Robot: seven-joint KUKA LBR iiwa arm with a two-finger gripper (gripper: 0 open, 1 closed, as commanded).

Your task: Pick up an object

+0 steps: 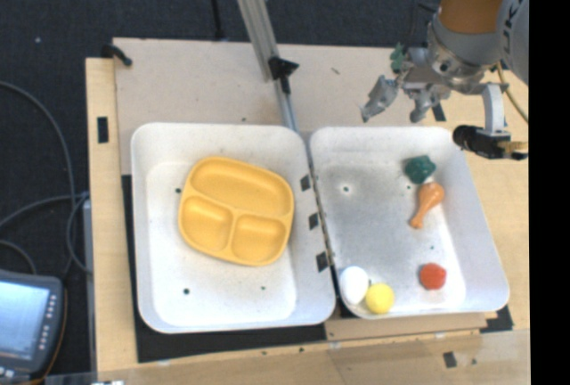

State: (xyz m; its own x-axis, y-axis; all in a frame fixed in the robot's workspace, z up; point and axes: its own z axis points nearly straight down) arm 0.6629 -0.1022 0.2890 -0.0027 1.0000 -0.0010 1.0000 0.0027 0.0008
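The left bin [151, 285] holds a yellow plate [236, 209] with three compartments. In the right bin [374, 151], a white egg [354, 283] and a yellow ball [380, 298] sit touching at the near edge; further right lie a green piece [419, 167], a carrot [427, 201] just below it, and a red piece [432, 276]. The gripper [401, 107] hangs above the right bin's far rim — fingers spread wide, nothing between them.

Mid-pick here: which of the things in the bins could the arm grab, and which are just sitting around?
For the pick:
gripper, open, above the right bin's far edge
green piece
orange carrot
red piece
yellow ball
white ball

Lying about:
yellow tray in the left bin
metal post
screen
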